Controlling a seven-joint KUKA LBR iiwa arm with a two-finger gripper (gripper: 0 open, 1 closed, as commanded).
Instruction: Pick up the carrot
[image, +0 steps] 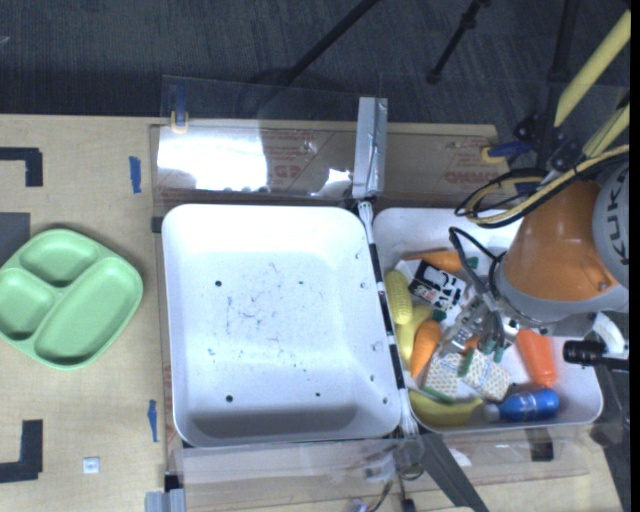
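Note:
The carrot (425, 346), a short orange tapered piece, lies in the right bin (400, 228) near its left wall, between a yellow corn-like piece (400, 300) and some checkered packets. My gripper (478, 335) hangs low over the middle of that bin, just right of the carrot and above the packets. The orange wrist band (555, 250) sits above it and hides part of the bin. Nothing shows as lifted.
The right bin also holds a black-and-white box (437, 285), checkered packets (487, 376), a banana (445, 408), a blue bottle (525, 405) and another orange piece (537, 358). The left bin (270, 320) stands beside it. A green divided plate (65, 297) rests far left.

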